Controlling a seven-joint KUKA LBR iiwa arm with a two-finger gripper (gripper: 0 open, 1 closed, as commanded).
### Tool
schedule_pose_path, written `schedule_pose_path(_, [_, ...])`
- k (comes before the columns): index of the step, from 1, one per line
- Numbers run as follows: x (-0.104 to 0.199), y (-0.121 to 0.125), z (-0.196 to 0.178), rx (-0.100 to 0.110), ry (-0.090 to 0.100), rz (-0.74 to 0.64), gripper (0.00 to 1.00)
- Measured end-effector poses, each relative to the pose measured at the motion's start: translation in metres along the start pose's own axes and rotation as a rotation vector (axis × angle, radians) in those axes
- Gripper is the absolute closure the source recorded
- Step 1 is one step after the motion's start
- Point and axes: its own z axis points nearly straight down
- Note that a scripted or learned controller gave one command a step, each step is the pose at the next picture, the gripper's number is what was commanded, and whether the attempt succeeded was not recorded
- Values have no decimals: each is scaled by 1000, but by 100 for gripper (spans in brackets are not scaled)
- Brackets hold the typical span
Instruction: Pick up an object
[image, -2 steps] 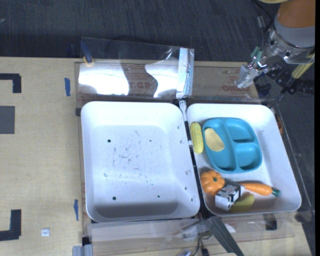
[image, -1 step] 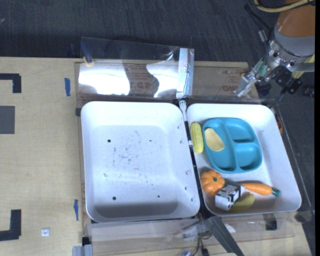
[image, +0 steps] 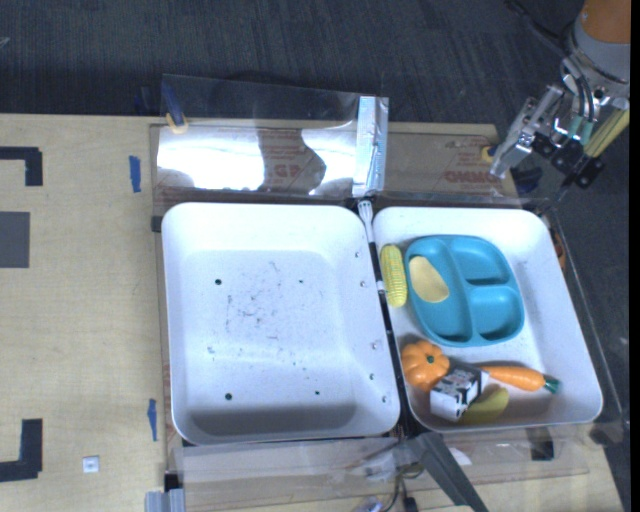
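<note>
The gripper (image: 520, 150) hangs above the bench beyond the far right corner of the right bin (image: 575, 340); whether it is spread or pressed together I cannot tell, and nothing shows in it. The nearest pickable thing is the blue divided plate (image: 480, 300), below and left of it. The toy carrot (image: 515, 377) lies farther toward the near rim, long axis running left-right.
</note>
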Motion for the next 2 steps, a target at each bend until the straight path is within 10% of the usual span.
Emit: schedule_pose_path(2, [-22,-59,17,0,-1,-292,100])
